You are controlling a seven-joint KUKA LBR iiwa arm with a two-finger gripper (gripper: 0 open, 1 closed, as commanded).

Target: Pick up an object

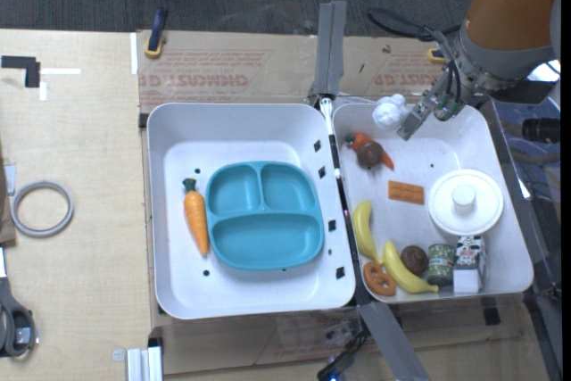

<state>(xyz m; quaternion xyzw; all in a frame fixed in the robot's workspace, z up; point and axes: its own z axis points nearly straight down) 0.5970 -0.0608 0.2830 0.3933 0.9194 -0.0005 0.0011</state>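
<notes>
My gripper hangs over the back of the right bin, open, with nothing between its fingers. A white lumpy object lies just left of it, by the bin's back wall. Further forward in this bin are a brown and red toy, a flat orange piece, a round white lidded bowl, two bananas, a brown ball, a pretzel, a small can and a small carton.
The left bin holds a teal divided plate and a carrot. A grey divider bar runs back between the bins. On the bench to the left lie a tape ring and scissors.
</notes>
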